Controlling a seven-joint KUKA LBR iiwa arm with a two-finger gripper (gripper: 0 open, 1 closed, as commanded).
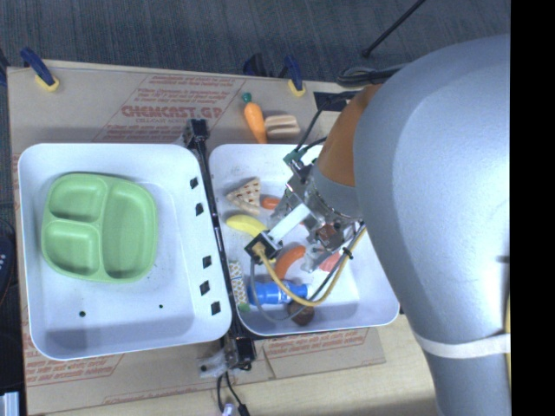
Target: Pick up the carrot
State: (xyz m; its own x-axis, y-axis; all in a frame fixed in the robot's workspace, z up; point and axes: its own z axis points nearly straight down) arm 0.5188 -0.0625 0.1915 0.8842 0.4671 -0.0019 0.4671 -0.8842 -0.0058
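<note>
Big grey robot arm with an orange band (434, 198) takes up the right side and reaches down into the right-hand bin. A brown printed cardboard sheet (130, 102) covers the bench under both bins.

The left shallow white plastic bin (113, 319) holds a pale green three-compartment plastic plate (100, 226), set in the bin's far-left part. The right shallow white plastic bin (368, 300) sits just beside the left one and is cluttered with small toys.

The two-finger gripper (323, 239) is low over the middle of the right bin, among the toys. Cannot tell whether it is wide, narrow or holding anything, since the wrist and cables block it.

The small orange toy carrot with a green tip (254, 121) is outside both bins. It lies on the cardboard just behind the right bin's far rim, near that bin's left corner, with the green tip pointing away from the bin. It is well apart from the gripper. A tan and brown blocky toy (281, 127) lies just beside the carrot on its right.

Inside the right bin:
- A tan wedge-shaped toy (245, 194) is at the far left.
- A yellow banana-shaped toy (244, 224) is just nearer than the wedge.
- A small orange-red piece (270, 203) is beside the wedge.
- An orange rounded piece (291, 256) is just beside the gripper.
- A pinkish-red piece (330, 263) is on the gripper's other side.
- A blue cylindrical toy (269, 295) is toward the near rim.
- A dark brown round piece (302, 316) is at the near rim.
</note>
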